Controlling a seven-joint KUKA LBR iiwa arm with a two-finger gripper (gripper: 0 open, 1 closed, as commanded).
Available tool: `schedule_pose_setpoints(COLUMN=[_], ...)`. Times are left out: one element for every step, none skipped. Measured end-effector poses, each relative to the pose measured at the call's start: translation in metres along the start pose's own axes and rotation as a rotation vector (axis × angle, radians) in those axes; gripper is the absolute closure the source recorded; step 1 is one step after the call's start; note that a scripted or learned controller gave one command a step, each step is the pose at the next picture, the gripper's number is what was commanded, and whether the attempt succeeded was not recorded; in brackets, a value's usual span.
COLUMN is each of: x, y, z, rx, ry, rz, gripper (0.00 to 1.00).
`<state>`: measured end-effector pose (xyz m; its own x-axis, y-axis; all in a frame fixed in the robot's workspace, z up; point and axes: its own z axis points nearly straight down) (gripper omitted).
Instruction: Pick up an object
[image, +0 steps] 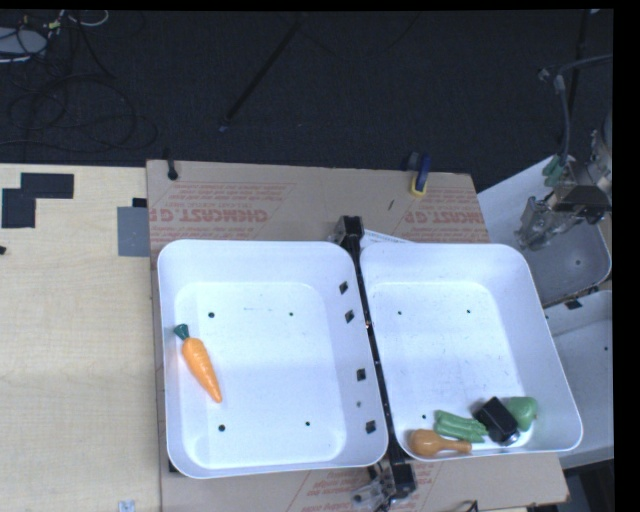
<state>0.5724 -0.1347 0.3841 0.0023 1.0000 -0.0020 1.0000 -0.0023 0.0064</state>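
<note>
An orange carrot (201, 369) with a green top lies near the left wall of the left bin (250, 262). In the front right corner of the right bin (450, 265) several small things are huddled together: a green pod-shaped piece (459, 425), a black block (497, 419), a light green piece (523, 408) behind it, and a tan pear-shaped piece (437, 443) against the front wall. My gripper (536, 226) hangs at the right edge, outside the right bin's far right corner and well away from all of them. Nothing shows between it and any object.
The bins stand side by side on brown cardboard (300, 205), joined by a black divider strip (362, 330). A blue and yellow clip (420, 174) sits at the cardboard's back edge. A wooden bench top (70, 330) lies to the left.
</note>
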Motion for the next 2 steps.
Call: schedule_pose_setpoints(x=[-0.035, -0.065], y=[-0.049, -0.098], z=[-0.028, -0.064], rx=[0.006, 0.004], ry=[0.0, 0.0], rz=[0.001, 0.002], gripper=[1.0, 1.0])
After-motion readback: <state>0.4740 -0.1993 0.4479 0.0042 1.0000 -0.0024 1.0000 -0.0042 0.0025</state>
